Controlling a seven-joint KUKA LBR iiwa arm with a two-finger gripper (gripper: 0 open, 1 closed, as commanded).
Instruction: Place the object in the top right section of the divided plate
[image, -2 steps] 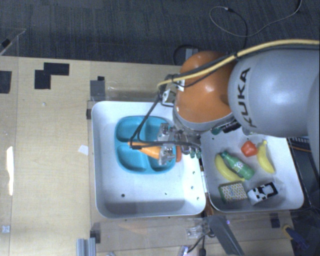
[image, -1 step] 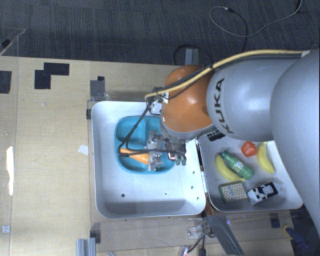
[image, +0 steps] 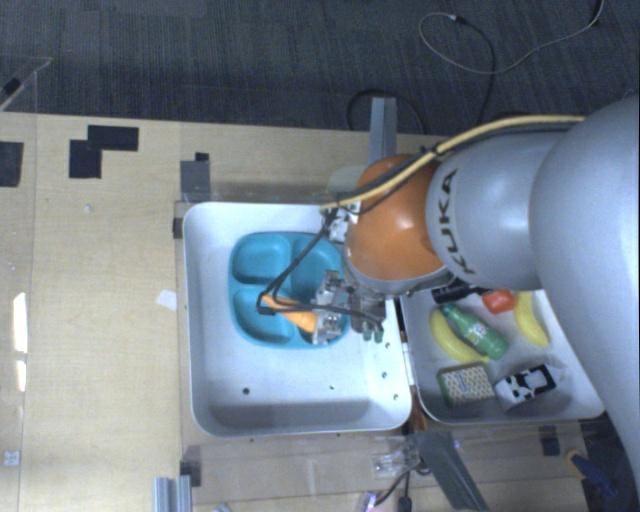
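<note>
Camera view, gripper (image: 322, 322) low over divided plate (image: 262, 262)

The right bin (image: 560, 408) holds a green bottle (image: 474, 332) lying on a banana (image: 450, 338). A second banana (image: 530, 318) lies at its 3 o'clock, a red piece (image: 498, 299) at 1, a sponge (image: 465, 383) at 6, a black-and-white item (image: 526, 387) at 5.

The arm's orange band (image: 397, 225) and grey wrist cover the right side of the blue divided plate (image: 262, 262) — its top right section lies largely beneath them. The gripper (image: 335, 318) is a blurred cluster of metal; its finger state cannot be read. An orange object (image: 296, 319) just left of it is partly hidden. Right of the gripper, the yellow banana (image: 452, 341) passes under a green bottle (image: 474, 332) — the right bin's (image: 500, 410) far corner sits under the arm.
</note>
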